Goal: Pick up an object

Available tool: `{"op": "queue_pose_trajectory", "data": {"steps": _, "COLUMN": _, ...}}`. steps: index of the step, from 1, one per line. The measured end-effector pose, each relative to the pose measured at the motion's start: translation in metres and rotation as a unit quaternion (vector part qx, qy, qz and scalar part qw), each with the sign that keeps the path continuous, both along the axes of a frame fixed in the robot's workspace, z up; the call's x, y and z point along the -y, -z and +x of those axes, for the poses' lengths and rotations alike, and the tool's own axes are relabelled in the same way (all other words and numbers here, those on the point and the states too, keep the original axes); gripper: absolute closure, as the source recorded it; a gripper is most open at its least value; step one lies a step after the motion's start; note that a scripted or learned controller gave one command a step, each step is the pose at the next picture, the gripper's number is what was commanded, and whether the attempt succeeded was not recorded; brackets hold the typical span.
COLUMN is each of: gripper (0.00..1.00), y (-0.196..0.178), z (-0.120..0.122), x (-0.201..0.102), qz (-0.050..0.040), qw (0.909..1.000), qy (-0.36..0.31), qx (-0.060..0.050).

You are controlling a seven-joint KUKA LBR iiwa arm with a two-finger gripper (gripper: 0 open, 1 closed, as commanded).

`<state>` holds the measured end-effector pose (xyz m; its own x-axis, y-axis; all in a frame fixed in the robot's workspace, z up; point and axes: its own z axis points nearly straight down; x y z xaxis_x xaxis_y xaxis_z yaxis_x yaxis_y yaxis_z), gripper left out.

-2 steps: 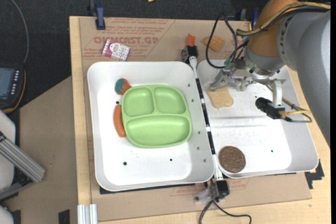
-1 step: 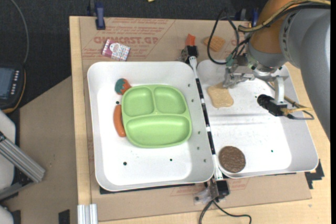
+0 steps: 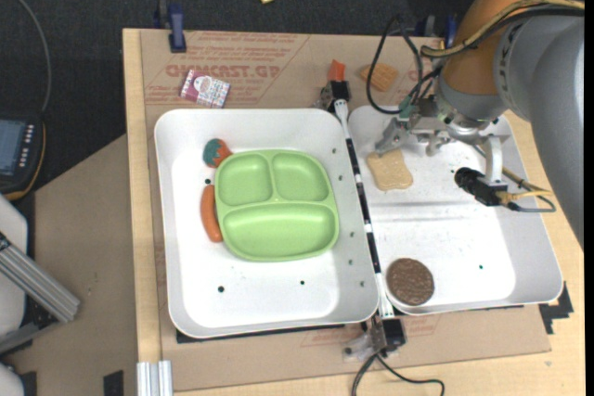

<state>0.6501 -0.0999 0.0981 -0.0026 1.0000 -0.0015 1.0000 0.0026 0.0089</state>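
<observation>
A tan slice of toast (image 3: 390,171) lies flat in the right bin (image 3: 520,278), near its far left corner. My gripper (image 3: 409,142) hangs just behind the toast's far edge, open, its metal fingers (image 3: 385,142) spread apart with nothing between them. A round brown patty (image 3: 409,281) sits at the right bin's near left corner. In the left bin (image 3: 186,283) a green divided plate (image 3: 276,204) lies in the middle. An orange sausage-shaped piece (image 3: 211,212) rests against the plate's left side, and a small teal and red item (image 3: 216,151) lies at its far left corner.
A black part with a cable (image 3: 481,186) juts from the wrist over the right bin. The grey arm (image 3: 543,60) covers the far right. On the cardboard bench lie a pink packet (image 3: 204,88), an orange-tipped clip (image 3: 336,81) and a tan scrap (image 3: 382,75).
</observation>
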Motion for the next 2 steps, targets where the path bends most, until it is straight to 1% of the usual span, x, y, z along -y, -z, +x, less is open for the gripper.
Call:
{"op": "queue_pose_trajectory", "data": {"steps": 1, "gripper": 0.0, "y": 0.012, "z": -0.0015, "x": 0.0074, "qz": 0.0012, "qw": 1.0, "qy": 0.001, "qx": -0.003}}
{"op": "queue_pose_trajectory", "data": {"steps": 2, "gripper": 0.0, "y": 0.0107, "z": -0.0063, "x": 0.004, "qz": 0.0, "qw": 1.0, "qy": 0.002, "qx": -0.002}}
